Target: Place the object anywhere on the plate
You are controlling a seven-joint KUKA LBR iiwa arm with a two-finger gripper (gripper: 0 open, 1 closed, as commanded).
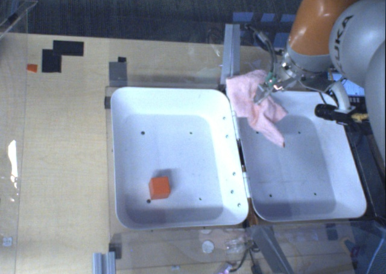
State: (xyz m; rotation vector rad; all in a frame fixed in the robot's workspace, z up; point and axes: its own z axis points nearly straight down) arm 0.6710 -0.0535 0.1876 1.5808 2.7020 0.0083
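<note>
The grey arm with its orange band (316, 16) reaches in from the right edge of the worktop, its wrist bent down over the far left corner of the right shallow white bin (313, 203). The gripper (268, 89) hangs at the end of that wrist, just above the bin's far rim, and a soft pink cloth (256, 107) is caught in it — the fabric bunches up at the fingertips and drapes away below. How wide the gripper stands is hard to judge, since the cloth covers most of the fingers, but the cloth plainly sits pinched between them.

The pink cloth spreads from the dividing rim between the two bins down into the right bin, one folded tail trailing toward that bin's middle; its upper part lies over the far left corner of the bin and touches the rim.

In the left shallow white bin (126, 146) a small orange block (160, 187) rests on the floor, near the front left corner and well apart from the cloth and the gripper.
</note>
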